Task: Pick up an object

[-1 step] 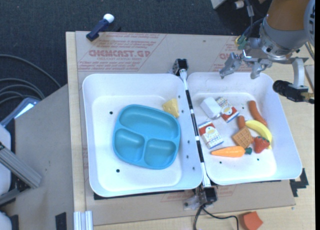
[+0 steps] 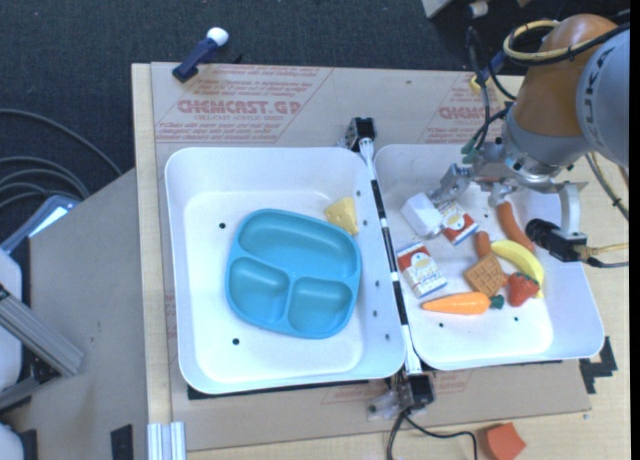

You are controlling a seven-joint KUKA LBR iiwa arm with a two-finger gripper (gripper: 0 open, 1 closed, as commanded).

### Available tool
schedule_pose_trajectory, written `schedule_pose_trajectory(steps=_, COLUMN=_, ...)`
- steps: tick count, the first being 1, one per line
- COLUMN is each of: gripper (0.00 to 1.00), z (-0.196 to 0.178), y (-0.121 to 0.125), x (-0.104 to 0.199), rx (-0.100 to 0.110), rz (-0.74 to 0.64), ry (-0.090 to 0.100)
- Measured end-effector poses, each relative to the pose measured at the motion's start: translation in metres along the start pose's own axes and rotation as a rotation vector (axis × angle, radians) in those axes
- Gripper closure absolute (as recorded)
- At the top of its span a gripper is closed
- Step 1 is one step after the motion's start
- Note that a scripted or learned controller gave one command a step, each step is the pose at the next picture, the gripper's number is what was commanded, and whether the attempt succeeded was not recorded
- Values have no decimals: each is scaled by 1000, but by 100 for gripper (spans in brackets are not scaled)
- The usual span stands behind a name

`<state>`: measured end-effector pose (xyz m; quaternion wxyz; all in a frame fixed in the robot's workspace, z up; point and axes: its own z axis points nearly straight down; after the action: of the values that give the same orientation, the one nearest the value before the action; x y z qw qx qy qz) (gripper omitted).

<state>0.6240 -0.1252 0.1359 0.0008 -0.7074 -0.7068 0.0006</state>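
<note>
From above, the counter [image 2: 300,98] is a pale board with red print, carrying two shallow white plastic bins side by side. The left bin [image 2: 190,248] holds a glossy blue tray [image 2: 292,273] with three rounded compartments and, just beside the tray's far right corner, a pale yellow wedge [image 2: 343,214]. The right bin [image 2: 560,333] holds toy food: a white block [image 2: 421,213] near its far left corner, two small printed cartons [image 2: 421,271], a ridged tan cracker [image 2: 485,274], a tapered orange carrot [image 2: 459,303], a curved yellow banana [image 2: 520,258], a red strawberry [image 2: 522,291] and a slim sausage [image 2: 509,220]. The grey pincer [image 2: 452,186] hangs over the bin's far edge beside the white block; whether it is clenched or released I cannot tell
</note>
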Motion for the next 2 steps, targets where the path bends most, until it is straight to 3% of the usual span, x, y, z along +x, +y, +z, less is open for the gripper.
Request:
schedule_pose_trajectory(steps=1, gripper=0, z=47, y=6, x=-50, rx=-7, rz=0, ry=-2)
schedule_pose_trajectory(steps=2, gripper=100, z=36, y=8, x=-49, rx=-11, rz=0, ry=1)
